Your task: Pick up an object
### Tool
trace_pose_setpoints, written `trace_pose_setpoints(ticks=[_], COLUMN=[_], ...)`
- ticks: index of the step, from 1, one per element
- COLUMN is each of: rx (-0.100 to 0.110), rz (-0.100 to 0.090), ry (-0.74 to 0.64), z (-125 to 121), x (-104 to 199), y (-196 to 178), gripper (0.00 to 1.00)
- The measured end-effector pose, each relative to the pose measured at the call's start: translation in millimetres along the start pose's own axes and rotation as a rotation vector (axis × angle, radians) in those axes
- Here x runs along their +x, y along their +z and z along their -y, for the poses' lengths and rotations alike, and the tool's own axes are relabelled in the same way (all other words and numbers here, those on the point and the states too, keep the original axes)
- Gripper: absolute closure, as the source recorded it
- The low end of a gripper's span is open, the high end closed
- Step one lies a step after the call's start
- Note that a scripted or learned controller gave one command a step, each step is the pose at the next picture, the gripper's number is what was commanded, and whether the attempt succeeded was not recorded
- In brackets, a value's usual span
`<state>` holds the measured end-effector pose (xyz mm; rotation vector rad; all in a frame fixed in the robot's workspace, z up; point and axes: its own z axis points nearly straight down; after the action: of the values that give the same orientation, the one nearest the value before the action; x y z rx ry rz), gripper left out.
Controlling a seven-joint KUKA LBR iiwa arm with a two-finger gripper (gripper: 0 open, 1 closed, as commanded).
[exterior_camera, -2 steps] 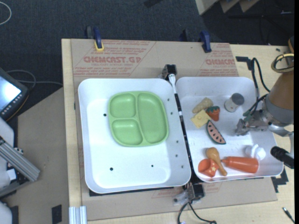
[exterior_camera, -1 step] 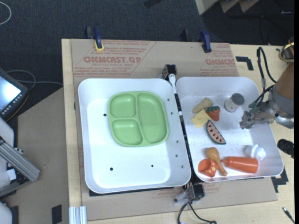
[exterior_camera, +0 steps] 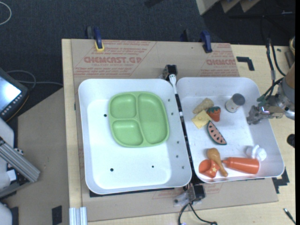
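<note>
Gripper (exterior_camera: 257, 115) low over right bin's (exterior_camera: 243, 86) right edge.

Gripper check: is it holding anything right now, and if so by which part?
Nothing is held. The gripper sits at the right edge of the right bin, apart from the grey cylinder and the other toys.

Toys are crowding the right bin (exterior_camera: 243, 86) left of the grey cup (exterior_camera: 234, 102); open floor is lying right of that cup, toward the gripper (exterior_camera: 254, 116).
</note>
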<state>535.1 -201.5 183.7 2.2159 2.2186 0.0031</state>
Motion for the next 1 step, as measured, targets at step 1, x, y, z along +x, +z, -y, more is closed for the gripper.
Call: trace_pose_setpoints(ticks=[1], rx=[-0.001], rz=[0.001], ry=[-0.001], z=[-1.6], x=[-0.5], y=[-44.2], gripper=[1.00])
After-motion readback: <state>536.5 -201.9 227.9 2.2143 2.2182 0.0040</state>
